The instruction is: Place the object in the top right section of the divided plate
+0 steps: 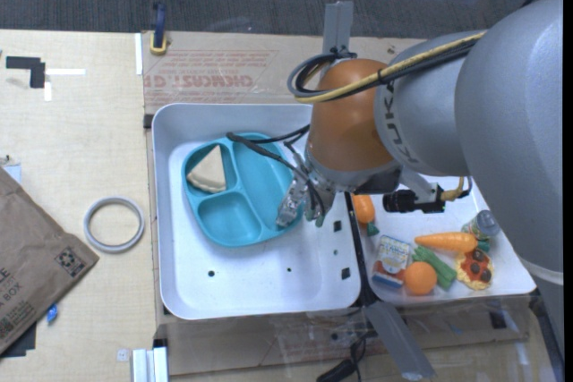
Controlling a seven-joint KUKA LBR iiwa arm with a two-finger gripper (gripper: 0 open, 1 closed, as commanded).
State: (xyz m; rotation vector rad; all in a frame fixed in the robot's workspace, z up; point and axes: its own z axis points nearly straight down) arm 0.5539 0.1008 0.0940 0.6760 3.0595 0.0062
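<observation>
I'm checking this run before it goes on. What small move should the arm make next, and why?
Probably back off and lift a little: the tool sits low at the right rim of the blue divided plate, and I cannot make out any object between its tips. The bread slice already lies in an upper section.

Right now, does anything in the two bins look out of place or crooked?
The blue divided plate sits skewed in the left bin, turned off square to its walls. A sandwich wedge lies in one section. The toy foods are heaped in the right bin's corner.
</observation>
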